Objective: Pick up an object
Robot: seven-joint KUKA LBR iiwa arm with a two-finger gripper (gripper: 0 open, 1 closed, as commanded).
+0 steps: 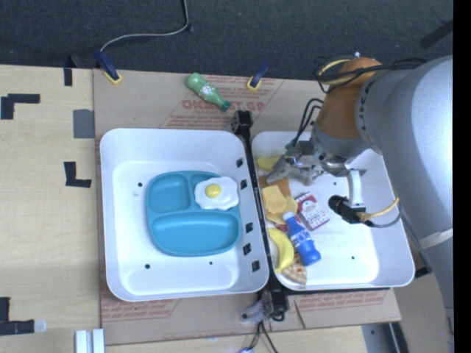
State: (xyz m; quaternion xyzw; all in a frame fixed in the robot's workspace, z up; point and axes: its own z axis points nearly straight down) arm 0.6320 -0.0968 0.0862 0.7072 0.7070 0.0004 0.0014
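**Arm reaching into the crowded right bin**

The things to be picked are lying heaped along the left side of the right bin (368, 267). Nearest the front sits a yellow banana (281, 247), curving beside a blue bottle (302, 241) with a white label, which is lying on its side and pointing toward the bin's front. Under the bottle's lower end, a tan, speckled piece that looks like toy bread or pizza (294, 273) is poking out. Above these, a pale orange cheese-like slab (274, 198) is resting against the bin's left wall, and a small red-and-white packet (313, 213) is lying just beside the bottle's top. A yellow item (266, 163) is showing at the bin's back left corner — too hidden to name.

The gripper (293, 165) is hanging over the back left part of this bin, just above the cheese-like slab, its metal parts spreading toward the dividing wall. Whether it is open or closed cannot be told here, and nothing is visibly sitting in it.

In the left bin (118, 197), a blue divided plate (193, 223) is lying flat with a toy fried egg (215, 193) overlapping its upper right edge. Behind the bins, a green bottle (207, 91) is lying on the cardboard.
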